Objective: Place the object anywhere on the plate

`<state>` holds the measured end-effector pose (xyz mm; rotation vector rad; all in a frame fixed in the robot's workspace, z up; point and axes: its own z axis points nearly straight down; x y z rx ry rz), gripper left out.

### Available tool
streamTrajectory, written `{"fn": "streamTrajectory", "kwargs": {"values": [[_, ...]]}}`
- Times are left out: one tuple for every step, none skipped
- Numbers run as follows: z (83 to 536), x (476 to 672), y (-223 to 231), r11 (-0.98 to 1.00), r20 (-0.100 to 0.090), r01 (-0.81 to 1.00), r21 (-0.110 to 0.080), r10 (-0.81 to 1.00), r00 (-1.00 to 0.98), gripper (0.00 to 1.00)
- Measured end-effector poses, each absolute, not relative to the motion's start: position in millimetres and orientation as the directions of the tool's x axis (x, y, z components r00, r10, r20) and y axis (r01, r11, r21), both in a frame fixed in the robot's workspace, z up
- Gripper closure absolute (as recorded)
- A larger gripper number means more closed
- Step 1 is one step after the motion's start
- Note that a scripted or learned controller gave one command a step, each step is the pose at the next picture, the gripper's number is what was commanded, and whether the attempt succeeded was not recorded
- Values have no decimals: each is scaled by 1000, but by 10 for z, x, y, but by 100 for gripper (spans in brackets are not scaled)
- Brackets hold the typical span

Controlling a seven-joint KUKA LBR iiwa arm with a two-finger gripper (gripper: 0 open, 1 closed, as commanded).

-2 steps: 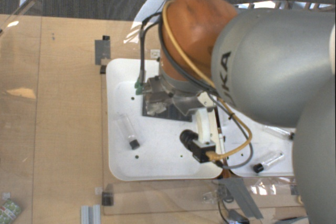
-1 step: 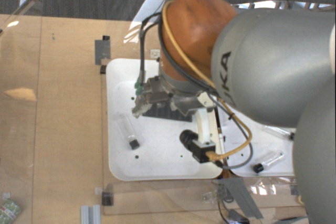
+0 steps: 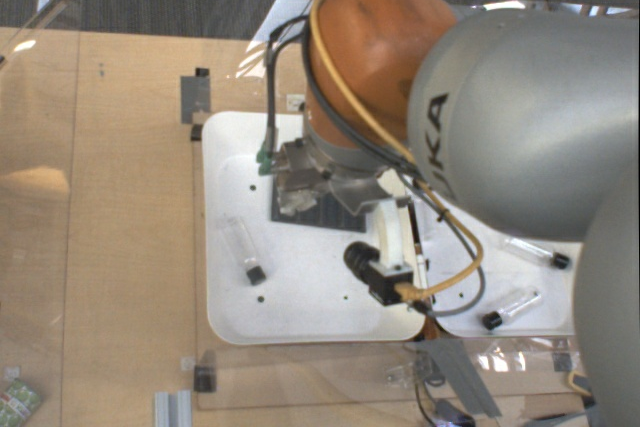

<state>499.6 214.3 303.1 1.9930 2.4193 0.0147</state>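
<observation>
Leftmost, the pale wooden bench lies under a glossy clear sheet that throws back glare. A small black clamp sits at 11 o'clock from the left bin, a shallow white tray with rounded corners and a matte floor. On that floor lies a tube, clear and slim, with a black cap at its lower end. It rests at 8 o'clock from the plate, near it but apart. The plate is a flat dark square, and its upper and right parts are hidden beneath the gripper, a dull metal block hanging over the plate's top left corner. Whether the gripper is open or closed I cannot tell. Above it swells the smooth orange band, ringed by black and yellow cables, then the broad grey arm, cut off at the right edge. At 4 o'clock from the plate, the right bin is mostly covered, and holds two more capped tubes.
</observation>
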Motion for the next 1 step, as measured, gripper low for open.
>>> {"fn": "streamTrajectory", "kwargs": {"values": [[2976, 5097, 2149, -252, 1, 968, 3, 968, 252, 100]]}}
